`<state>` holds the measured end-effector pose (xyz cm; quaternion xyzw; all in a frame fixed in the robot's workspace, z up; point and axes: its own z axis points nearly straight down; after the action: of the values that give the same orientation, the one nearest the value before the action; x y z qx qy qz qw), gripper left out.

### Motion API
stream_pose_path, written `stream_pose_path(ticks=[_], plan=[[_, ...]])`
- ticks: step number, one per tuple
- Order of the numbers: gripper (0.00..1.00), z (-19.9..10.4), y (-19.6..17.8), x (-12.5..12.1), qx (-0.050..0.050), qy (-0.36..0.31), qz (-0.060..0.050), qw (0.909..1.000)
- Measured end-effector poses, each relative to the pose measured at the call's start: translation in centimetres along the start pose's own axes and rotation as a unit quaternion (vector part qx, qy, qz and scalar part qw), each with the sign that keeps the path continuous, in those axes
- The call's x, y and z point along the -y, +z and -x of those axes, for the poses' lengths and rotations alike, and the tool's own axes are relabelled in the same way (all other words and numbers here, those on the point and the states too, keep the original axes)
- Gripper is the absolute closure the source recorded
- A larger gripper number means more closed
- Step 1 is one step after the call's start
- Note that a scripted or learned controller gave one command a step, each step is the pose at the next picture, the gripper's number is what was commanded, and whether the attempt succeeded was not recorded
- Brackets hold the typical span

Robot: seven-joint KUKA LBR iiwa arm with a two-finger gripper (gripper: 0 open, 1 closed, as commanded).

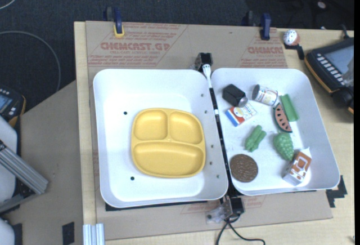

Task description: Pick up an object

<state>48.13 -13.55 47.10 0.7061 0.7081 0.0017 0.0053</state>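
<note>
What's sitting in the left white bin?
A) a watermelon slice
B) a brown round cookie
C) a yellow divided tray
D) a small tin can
C: the yellow divided tray lies alone in the left bin; the other items are in the right bin.

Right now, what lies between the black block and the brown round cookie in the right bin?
In the camera view, a small red, white and blue carton lies between the black block and the brown cookie, just below the block. Below it, bare white bin floor.
</note>
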Motion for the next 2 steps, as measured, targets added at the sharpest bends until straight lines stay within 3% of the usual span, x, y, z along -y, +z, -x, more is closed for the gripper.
stream_pose_path(ticks=[2], plan=[[1.0,0.0,-2.1,-0.2,0.002,-0.001,0.004,1.0]])
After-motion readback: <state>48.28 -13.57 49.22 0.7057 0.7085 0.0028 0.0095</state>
